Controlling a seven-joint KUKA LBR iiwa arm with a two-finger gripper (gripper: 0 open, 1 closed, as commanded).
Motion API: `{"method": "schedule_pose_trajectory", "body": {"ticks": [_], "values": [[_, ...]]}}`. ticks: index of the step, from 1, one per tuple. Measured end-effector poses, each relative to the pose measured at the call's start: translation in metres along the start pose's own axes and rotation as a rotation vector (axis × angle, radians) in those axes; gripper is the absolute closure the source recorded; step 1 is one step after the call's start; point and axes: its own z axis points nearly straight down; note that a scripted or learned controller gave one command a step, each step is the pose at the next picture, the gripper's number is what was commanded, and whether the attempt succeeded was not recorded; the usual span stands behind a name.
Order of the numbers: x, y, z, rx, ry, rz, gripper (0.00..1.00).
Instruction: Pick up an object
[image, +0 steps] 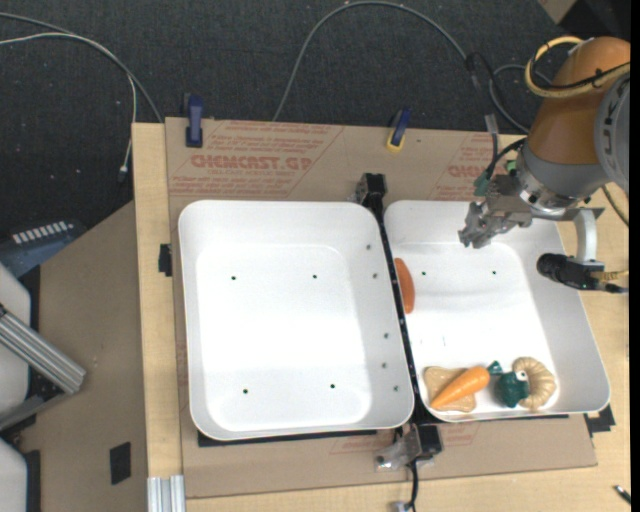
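My gripper (477, 233) hangs over the far part of the right bin (560, 330), above bare white floor, with nothing visible between its fingers. An orange-red oblong object (405, 284) lies against the right bin's left wall, well to the left of and nearer than the gripper. At the bin's near edge lie a toy carrot (462, 385) on a tan piece (438, 381), a dark green toy (509, 387) and a beige ring-shaped object (538, 382), all close together.
The left bin (215, 400) sits beside the right one, their walls meeting along a black divider (392, 300). Both rest on a cardboard sheet (300, 160) held by clamps. Cables run over the dark floor behind.
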Motion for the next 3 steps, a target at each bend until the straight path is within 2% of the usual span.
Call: {"method": "schedule_pose_trajectory", "body": {"ticks": [1, 3], "values": [[0.0, 0.001, -0.044, 0.0, 0.0, 0.0, 1.0], [0.093, -0.028, -0.028, 0.006, 0.002, -0.003, 1.0]]}}
